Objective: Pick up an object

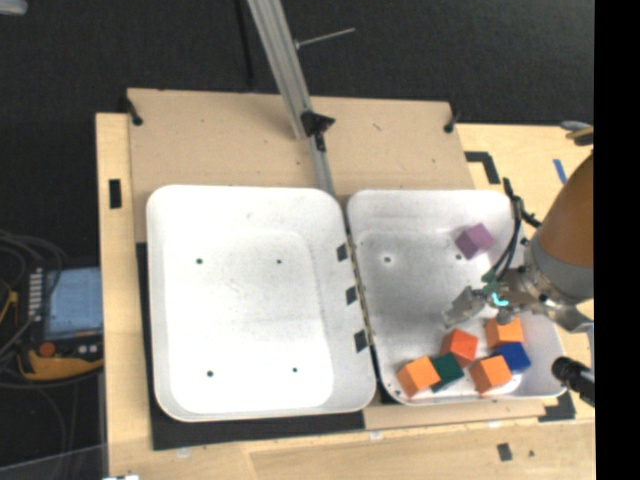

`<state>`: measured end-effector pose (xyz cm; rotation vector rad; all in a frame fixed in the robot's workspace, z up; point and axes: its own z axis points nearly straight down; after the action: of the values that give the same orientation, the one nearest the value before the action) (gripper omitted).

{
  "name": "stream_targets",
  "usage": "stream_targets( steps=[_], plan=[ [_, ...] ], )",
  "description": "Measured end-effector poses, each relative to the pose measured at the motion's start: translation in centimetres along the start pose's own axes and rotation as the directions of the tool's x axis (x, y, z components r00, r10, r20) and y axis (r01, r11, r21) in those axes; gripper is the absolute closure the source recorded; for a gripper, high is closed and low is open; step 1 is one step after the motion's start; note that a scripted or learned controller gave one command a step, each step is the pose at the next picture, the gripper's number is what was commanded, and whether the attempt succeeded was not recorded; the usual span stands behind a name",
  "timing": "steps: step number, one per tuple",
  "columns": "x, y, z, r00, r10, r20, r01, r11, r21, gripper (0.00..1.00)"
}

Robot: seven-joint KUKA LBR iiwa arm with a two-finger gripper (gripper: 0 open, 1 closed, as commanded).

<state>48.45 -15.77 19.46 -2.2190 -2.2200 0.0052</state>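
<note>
Claw (478, 303) low in right bin (420, 218), can't tell if apart or together. Purple block (474, 239) at 12 o'clock from it. Orange (462, 345), green (447, 370), blue blocks (517, 357) at 6 o'clock.

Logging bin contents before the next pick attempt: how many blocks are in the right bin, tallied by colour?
Purple cube-shaped block: 1
Orange cube-shaped blocks: 4
Dark green block: 1
Blue block: 1
Total: 7, all in the right shallow white bin; the tool's arm may hide more.
</note>
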Motion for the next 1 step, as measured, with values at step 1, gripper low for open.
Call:
stream_targets(
  steps=[1],
  plan=[
    [0.14,0.15,-0.18,1.0,0.001,-0.001,-0.001,1.0,-0.006,0.0]
  ],
)
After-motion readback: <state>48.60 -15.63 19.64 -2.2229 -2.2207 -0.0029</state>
